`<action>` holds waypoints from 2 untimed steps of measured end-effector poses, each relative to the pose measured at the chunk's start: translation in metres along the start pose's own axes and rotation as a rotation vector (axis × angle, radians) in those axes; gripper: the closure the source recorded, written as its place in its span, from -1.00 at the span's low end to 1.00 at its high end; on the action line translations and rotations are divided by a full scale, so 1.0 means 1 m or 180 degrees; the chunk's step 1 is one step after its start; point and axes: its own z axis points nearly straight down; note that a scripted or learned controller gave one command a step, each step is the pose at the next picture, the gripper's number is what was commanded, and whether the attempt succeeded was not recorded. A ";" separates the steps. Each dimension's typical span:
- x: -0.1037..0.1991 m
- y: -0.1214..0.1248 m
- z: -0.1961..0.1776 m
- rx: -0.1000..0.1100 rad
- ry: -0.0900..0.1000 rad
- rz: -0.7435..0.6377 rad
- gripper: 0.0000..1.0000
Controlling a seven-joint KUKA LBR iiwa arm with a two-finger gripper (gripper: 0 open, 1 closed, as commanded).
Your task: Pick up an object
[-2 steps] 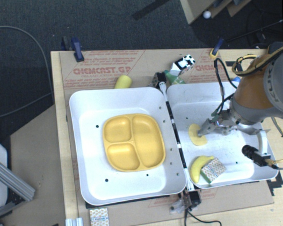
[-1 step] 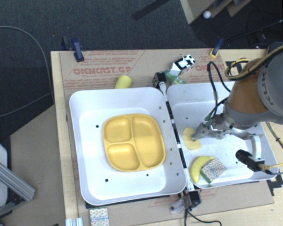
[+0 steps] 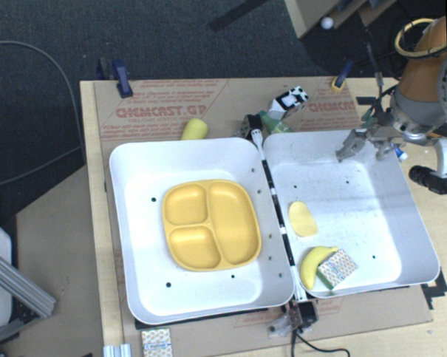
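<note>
— While we look down on both bins, where does our gripper (image 3: 366,144) sit?
— Over the right bin's (image 3: 387,204) far edge, fingers spread, pinching nothing.
— And the things?
— We see a banana (image 3: 311,264), a small box (image 3: 337,267) touching it, a yellow piece (image 3: 303,219) nearby; the plate (image 3: 211,225) fills the left bin (image 3: 136,215).

Blue clamp (image 3: 121,77) on bench's far edge; yellow cylinder (image 3: 195,129) behind left bin (image 3: 129,215).
</note>
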 end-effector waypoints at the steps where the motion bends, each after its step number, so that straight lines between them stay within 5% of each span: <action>1: 0.021 -0.067 0.056 0.0016 0.0010 -0.0001 -1.00; 2: 0.019 0.013 0.055 0.0007 0.0005 -0.0006 -1.00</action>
